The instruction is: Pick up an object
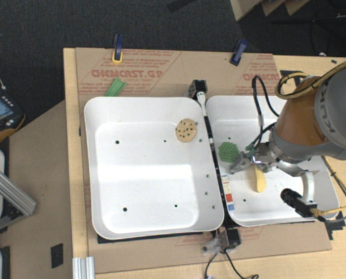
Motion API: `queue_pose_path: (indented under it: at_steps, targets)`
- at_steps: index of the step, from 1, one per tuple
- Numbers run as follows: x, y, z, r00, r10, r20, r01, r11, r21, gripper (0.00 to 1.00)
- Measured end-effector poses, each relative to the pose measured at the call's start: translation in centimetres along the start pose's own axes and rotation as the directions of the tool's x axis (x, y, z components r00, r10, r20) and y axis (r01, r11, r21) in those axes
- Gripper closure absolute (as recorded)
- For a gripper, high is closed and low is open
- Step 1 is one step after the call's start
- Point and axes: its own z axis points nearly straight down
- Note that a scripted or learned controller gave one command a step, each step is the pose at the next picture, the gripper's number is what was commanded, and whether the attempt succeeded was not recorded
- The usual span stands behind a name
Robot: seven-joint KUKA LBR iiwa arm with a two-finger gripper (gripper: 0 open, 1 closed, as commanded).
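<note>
The gripper [251,161] hangs low inside the right bin [242,112], just right of the green ball [228,151] that sits near that bin's left wall. How its jaws stand I cannot tell: the metal parts blur together under the orange-banded wrist, and nothing is plainly caught in them.

The risk, as I judge it, is a miss or a nudge. Two things crowd the tool: the green ball touching or nearly touching its left side, and a yellow piece [260,181] lying just below and to the right of that ball, partly under the wrist. A closing motion could push the round ball away toward the bin wall rather than trap it, or clip the yellow piece by one end so that it slips free on the lift.

Taking the green ball as the likely target, it lies up and left of the tool's tip, beside it rather than inside its grasp. A cookie-like disc [186,130] rests well apart, in the left bin [138,173].
</note>
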Motion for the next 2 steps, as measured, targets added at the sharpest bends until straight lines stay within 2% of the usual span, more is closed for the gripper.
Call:
queue_pose_path:
  at_steps: [1,2]
  targets:
    - [-0.2,-0.2,-1.2,1.000,0.005,0.001,-0.005,1.000,0.000,1.00]
    - [4.9,5.4,-19.3,1.000,-0.004,0.000,0.004,1.000,-0.018,1.00]
